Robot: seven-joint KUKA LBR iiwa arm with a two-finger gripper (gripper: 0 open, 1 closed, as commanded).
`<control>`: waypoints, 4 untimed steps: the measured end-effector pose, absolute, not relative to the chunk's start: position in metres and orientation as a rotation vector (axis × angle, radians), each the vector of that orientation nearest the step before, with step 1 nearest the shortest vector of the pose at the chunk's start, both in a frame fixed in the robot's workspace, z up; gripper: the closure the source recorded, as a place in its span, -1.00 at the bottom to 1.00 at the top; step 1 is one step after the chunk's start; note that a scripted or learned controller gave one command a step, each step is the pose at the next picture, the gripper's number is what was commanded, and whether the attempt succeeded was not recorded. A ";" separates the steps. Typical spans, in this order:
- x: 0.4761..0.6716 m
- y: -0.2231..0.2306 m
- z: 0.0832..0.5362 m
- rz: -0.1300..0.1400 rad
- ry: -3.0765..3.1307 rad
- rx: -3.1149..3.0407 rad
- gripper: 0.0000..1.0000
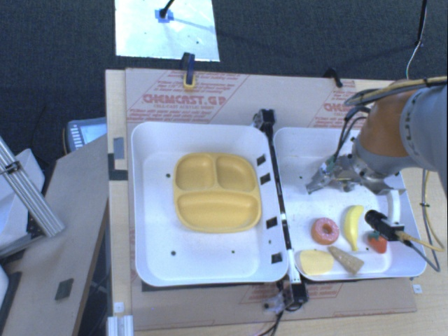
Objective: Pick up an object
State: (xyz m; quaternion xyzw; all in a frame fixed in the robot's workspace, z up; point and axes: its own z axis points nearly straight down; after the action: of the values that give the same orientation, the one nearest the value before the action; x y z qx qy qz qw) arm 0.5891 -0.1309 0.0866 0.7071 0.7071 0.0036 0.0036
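My gripper (315, 183) hangs over the upper left part of the right bin (301, 145), above bare white floor. Along that bin's front lie a pink donut (325, 230), a yellow banana (353, 225), a small red fruit (379, 243), a pale yellow round slice (316, 262) and a tan wedge (346, 259). The donut is the nearest of these to the gripper, a short way in front of it and to its right. I see nothing held at the gripper.
The left bin (150, 187) holds a yellow divided plate (215, 191) at its middle. A black-clipped divider (274, 187) runs between the two bins. The grey arm with its orange band (392, 128) comes in over the right bin's far right side.
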 end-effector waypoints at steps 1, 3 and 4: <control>0.587 -0.132 0.096 0.004 2.217 2.219 1.00; 0.590 -0.138 0.206 0.005 2.221 2.214 1.00; 0.591 -0.139 0.228 0.004 2.223 2.214 1.00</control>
State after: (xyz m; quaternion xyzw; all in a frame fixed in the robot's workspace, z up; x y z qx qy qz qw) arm 0.5907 -0.1387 0.2278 0.7057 0.7085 0.0011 0.0018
